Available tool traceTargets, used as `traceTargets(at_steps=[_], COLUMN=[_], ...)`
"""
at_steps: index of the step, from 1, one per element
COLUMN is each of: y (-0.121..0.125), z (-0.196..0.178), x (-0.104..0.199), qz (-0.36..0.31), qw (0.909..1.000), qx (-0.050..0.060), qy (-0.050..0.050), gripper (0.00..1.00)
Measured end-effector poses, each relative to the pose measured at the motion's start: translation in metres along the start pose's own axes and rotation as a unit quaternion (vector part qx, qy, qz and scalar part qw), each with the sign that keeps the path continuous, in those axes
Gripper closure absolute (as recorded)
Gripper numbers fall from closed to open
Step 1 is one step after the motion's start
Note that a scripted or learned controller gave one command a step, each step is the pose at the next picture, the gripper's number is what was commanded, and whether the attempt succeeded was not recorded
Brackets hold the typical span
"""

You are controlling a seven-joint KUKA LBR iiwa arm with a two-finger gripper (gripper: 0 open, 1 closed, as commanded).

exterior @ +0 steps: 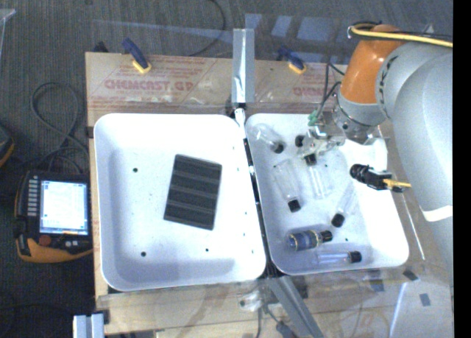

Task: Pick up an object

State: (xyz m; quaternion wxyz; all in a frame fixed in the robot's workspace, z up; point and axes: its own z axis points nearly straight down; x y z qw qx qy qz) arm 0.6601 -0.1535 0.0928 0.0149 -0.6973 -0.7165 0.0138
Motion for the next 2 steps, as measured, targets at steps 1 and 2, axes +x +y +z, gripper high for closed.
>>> traceTargets(at_steps=[1,2], y=[-0.0169,-0.017], z=[-0.1131,-0.1205], x=[0.0731,0.075], qz=[-0.03,-0.032], qw=[0.9993,0.9993], qx=[-0.02,-0.019], qy=[-0.001,0.0], gripper=[1.0,1.0])
